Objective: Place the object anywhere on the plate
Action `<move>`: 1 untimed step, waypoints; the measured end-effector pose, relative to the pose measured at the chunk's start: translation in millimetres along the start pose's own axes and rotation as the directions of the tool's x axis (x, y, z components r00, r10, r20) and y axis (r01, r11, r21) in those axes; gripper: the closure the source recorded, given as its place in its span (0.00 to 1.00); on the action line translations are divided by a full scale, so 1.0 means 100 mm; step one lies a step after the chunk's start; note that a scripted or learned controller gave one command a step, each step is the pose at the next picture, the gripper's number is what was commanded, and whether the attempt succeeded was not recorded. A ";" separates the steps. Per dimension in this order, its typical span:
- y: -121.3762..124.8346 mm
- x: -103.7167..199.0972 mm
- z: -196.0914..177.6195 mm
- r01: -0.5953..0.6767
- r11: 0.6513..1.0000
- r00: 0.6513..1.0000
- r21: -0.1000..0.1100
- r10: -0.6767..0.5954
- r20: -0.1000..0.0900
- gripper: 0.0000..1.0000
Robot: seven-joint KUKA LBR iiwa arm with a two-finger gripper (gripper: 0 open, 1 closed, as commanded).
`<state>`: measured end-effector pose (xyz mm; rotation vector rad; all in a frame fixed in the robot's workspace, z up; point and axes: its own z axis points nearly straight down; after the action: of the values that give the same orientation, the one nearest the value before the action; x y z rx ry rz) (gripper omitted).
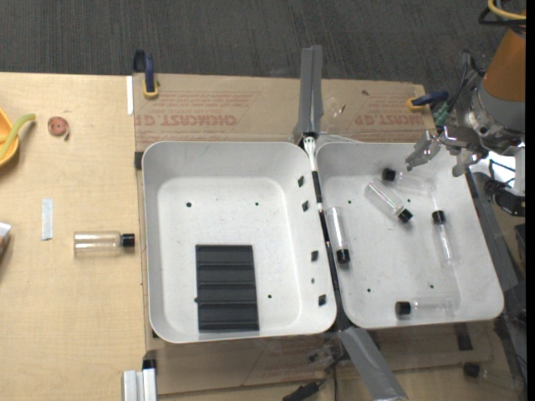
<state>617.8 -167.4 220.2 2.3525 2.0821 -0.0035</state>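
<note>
Presently: gripper (436, 152) over right bin (468, 215) far edge, fingers parted, empty; four clear vials (389, 201) inside; black ridged plate (226, 288) in left bin (167, 224).

Legible text: red print, upside down, on the cardboard sheet (251, 111) under the bins | position: 12 o'clock of the left bin (159, 249) | reading: roughly "CHEMCAST GP", repeated in fainter lines | other markings: none readable
</note>
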 end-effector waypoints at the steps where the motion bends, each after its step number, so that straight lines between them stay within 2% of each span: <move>1: 0.47 -0.44 0.08 0.095 0.995 0.995 0.000 -0.095 0.001 0.00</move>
<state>658.7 -216.7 212.2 2.2498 2.1916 -0.0038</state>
